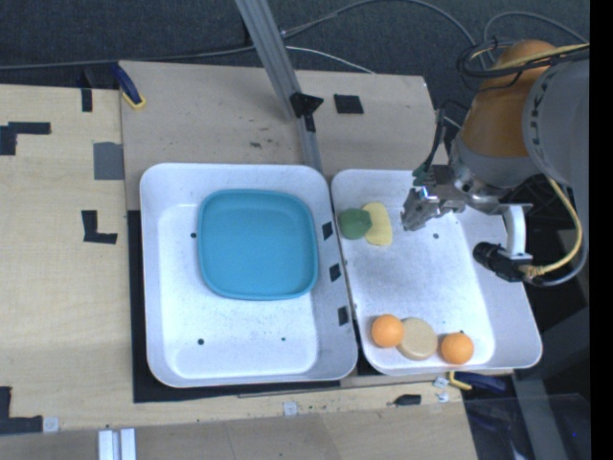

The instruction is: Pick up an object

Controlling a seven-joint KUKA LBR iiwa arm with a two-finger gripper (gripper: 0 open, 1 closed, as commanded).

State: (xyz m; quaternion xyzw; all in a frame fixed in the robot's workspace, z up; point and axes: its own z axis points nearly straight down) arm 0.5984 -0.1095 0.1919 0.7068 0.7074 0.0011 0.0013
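Note:
My gripper (416, 215) hangs over the far part of the right bin (450, 257), just right of a green round object (353, 222) and a pale yellow object (378, 224) that lie side by side near the bin's far left corner. Nothing shows between the fingers. Along the near edge of the same bin sit an orange ball (387, 331), a beige disc (418, 338) and a second orange ball (457, 348) in a row.
The left bin (172, 343) holds a blue square plate (258, 243). A grey slanted pole (278, 56) rises past the bins' far edge. Cables (536, 257) trail at the right by the arm.

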